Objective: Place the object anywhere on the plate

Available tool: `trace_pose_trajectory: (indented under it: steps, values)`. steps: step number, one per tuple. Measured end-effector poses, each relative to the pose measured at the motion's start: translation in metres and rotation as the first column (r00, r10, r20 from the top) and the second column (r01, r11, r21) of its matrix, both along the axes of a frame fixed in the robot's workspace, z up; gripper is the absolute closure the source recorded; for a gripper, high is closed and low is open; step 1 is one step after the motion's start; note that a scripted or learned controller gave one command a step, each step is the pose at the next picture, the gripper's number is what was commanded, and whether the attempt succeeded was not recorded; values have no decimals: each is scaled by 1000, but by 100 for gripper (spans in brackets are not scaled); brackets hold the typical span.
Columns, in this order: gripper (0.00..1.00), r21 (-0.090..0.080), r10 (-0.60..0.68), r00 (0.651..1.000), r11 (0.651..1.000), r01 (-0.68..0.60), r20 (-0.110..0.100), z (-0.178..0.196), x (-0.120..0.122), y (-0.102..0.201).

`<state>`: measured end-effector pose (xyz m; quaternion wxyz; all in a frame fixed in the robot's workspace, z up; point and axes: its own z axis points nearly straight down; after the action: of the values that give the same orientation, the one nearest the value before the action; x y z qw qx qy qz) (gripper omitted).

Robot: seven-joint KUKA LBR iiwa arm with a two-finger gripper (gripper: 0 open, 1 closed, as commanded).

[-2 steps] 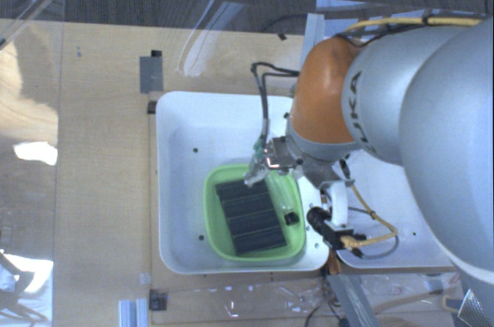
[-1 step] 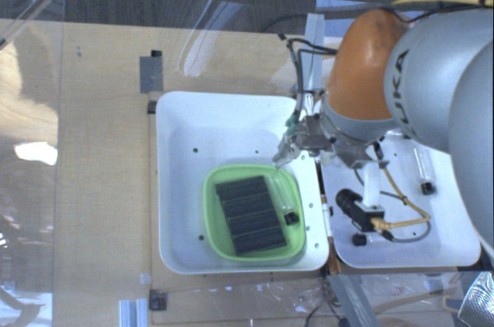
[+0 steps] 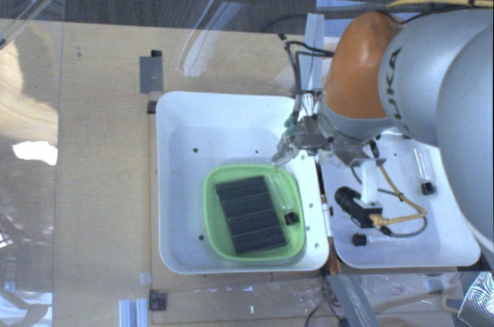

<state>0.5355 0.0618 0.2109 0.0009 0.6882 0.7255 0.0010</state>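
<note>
Dark ridged object (image 3: 251, 214) lies flat on green plate (image 3: 213, 228) in left bin (image 3: 177, 148); placement judged done. Gripper (image 3: 287, 150) above plate's far right rim, apart from object; open or closed: cannot tell. Next: retract arm clear without nudging plate.

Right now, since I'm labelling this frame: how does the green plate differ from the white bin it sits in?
The green plate is lime green; the left bin is white. The plate is smaller and sits inside the bin, toward its near right corner. The plate carries a dark ridged slab and a small black piece; the bin carries the plate. Both are shallow with rounded corners.
</note>
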Motion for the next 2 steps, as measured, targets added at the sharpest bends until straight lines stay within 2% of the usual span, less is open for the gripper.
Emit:
trace_pose_trajectory:
  steps: [1,2]
  values:
    - [0,0,-22,1000,1000,22,2,-26,26,-15]
    - [100,1,-15,1000,1000,15,7,-15,28,-13]
